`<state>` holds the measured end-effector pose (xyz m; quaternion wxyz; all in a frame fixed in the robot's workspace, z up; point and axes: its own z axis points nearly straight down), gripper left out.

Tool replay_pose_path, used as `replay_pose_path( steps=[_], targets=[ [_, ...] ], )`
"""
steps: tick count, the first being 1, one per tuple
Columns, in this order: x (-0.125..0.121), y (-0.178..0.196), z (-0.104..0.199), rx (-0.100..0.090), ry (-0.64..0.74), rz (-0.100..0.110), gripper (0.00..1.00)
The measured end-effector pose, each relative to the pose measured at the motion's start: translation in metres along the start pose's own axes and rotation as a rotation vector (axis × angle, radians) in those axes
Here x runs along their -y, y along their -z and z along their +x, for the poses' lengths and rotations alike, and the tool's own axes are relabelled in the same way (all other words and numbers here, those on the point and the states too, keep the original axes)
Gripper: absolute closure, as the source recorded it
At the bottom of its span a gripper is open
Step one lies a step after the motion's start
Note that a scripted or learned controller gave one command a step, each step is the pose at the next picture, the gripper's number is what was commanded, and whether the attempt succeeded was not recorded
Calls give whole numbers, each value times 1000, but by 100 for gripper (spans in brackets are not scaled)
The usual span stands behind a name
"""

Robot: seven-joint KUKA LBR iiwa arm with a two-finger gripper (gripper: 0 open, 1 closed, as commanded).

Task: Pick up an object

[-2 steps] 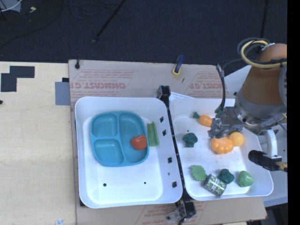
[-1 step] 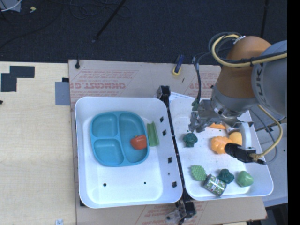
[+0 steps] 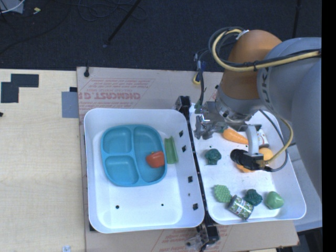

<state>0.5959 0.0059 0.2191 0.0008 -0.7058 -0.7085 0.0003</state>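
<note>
Both white bins, the left bin (image 3: 100, 203) and the right bin (image 3: 291, 193), look like smooth, slightly glossy plastic. The blue divided plate (image 3: 118, 164) is smooth plastic with a soft sheen. Beneath them lies matt brown cardboard (image 3: 131, 91) with red print. The tabletop (image 3: 37, 167) at left looks like pale, matt wood. The arm's orange band (image 3: 252, 51) shines glossy.

We see even, moderately bright overhead light on the two white bins (image 3: 100, 193), with soft, short shadows beneath objects. The background above the surface (image 3: 37, 167) is dark and underexposed. Everything looks slightly soft and grainy, without strong glare.
</note>
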Motion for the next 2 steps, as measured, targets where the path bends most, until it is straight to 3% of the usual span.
replay_pose_path(
  steps=[1, 2],
  targets=[
    [-2, 0, 33, 1, -1, 2, 100],
    [-2, 3, 28, 2, -4, 1, 100]
  ],
)
